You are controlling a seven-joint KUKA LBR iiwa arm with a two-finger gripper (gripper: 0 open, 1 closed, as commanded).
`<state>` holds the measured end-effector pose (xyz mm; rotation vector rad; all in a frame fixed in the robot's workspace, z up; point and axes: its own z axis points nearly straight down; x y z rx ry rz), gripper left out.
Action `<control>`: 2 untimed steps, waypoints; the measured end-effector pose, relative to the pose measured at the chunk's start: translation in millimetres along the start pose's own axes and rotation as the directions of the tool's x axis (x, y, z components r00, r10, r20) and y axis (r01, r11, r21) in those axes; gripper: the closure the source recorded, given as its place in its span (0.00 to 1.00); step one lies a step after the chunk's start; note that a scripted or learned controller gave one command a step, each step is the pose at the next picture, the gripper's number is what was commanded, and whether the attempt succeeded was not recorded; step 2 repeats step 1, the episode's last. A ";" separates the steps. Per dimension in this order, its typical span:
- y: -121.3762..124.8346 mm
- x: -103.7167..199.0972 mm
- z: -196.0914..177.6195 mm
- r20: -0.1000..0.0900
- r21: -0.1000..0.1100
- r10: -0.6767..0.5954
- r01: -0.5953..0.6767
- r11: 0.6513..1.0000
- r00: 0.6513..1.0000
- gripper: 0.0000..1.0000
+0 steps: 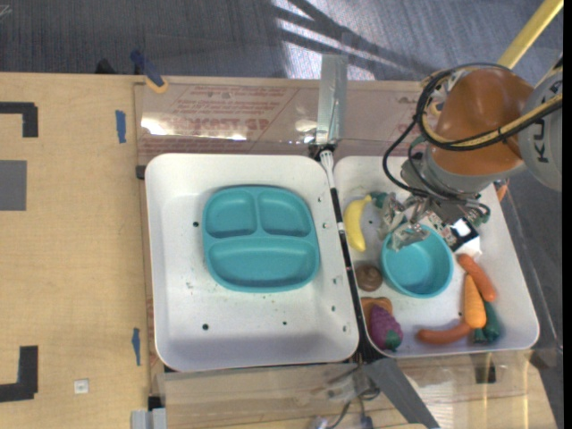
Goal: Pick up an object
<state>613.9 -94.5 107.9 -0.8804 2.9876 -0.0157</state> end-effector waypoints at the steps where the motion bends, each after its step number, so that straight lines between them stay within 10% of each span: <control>1: 2.1 1.4 4.2 -0.005 -0.006 0.000 0.000 1.000 1.000 0.00; 2: 2.1 1.4 4.2 -0.005 -0.006 0.000 0.000 1.000 1.000 0.00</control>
